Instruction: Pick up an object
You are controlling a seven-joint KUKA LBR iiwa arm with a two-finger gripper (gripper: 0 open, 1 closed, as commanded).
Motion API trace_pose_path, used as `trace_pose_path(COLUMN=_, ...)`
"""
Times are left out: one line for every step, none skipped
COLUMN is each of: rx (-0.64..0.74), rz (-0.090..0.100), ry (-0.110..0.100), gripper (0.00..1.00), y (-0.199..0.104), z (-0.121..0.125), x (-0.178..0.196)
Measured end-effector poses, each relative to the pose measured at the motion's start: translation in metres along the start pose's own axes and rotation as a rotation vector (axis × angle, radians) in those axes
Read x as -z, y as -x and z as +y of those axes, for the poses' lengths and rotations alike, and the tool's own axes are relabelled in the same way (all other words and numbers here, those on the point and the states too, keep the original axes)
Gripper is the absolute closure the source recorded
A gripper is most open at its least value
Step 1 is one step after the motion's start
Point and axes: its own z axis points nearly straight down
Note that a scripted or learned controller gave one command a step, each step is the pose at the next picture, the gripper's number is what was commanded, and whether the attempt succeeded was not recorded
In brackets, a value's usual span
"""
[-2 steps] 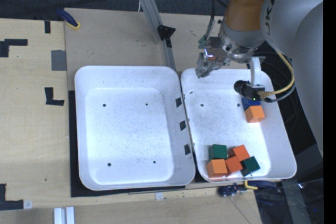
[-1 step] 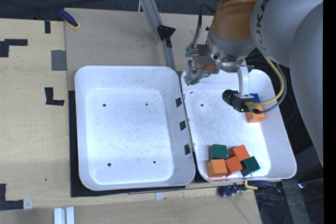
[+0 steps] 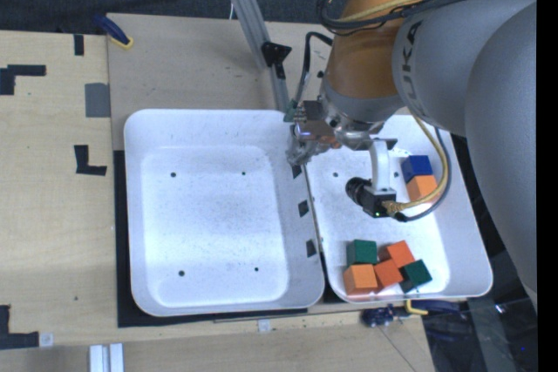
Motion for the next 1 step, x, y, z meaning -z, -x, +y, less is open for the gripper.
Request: trace_pose_path(rx=0.001, rz=0.001, ry=0.001, gripper=1.00, y=-0.0364, z=-0.0290, x=0.0052)
